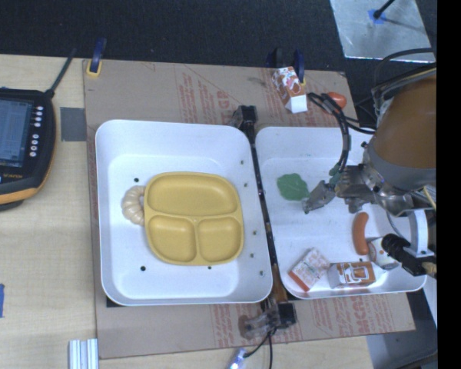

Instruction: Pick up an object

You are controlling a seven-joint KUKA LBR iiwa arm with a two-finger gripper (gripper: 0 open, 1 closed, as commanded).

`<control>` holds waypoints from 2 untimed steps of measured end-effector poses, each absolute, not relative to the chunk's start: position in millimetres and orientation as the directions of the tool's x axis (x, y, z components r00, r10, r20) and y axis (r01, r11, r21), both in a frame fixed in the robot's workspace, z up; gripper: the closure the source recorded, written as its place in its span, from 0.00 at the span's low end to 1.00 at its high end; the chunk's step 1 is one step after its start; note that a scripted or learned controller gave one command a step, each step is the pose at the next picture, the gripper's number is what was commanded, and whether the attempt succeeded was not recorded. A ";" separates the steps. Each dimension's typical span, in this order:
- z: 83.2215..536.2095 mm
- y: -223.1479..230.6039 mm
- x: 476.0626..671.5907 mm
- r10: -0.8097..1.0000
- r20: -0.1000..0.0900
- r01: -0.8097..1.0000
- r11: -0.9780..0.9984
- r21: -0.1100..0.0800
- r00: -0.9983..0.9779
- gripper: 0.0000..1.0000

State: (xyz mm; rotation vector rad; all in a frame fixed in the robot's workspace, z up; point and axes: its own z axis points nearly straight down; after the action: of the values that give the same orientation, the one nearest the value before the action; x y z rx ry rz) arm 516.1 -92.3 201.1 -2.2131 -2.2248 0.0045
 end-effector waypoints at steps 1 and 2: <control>168.5 -177.4 575.5 1.000 -0.001 1.000 0.002 -0.003 -0.002 0.00; 128.8 -212.4 556.6 1.000 -0.001 1.000 0.005 -0.005 -0.005 0.00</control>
State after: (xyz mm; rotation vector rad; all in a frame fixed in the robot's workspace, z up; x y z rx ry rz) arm 556.6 -212.4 128.8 -2.2147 -2.2247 0.0065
